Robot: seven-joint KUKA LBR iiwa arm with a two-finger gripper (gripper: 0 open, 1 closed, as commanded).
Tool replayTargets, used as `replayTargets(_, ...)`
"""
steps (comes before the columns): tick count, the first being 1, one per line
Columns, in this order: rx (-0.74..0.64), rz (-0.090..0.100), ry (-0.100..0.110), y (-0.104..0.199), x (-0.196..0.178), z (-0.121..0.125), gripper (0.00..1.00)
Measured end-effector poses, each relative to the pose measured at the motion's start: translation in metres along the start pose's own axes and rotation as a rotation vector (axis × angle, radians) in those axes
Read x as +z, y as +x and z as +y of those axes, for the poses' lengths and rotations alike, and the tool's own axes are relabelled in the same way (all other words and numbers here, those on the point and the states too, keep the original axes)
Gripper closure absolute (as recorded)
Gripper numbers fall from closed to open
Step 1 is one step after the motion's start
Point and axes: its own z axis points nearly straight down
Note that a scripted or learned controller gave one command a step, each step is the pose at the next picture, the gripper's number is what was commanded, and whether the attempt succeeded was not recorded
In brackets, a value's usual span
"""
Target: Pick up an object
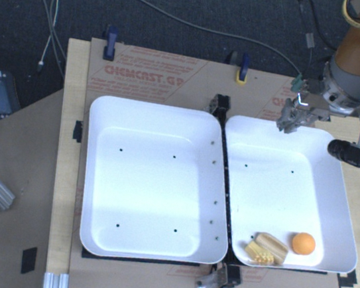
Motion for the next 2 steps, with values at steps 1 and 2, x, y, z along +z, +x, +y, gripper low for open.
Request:
replayTargets(1, -0.003, 0.001, 0.005, 0.044, 0.001, -0.014, 1.00)
replayTargets(2, -0.004, 0.001, 0.006, 0.090, 0.020, -0.033, 1.00)
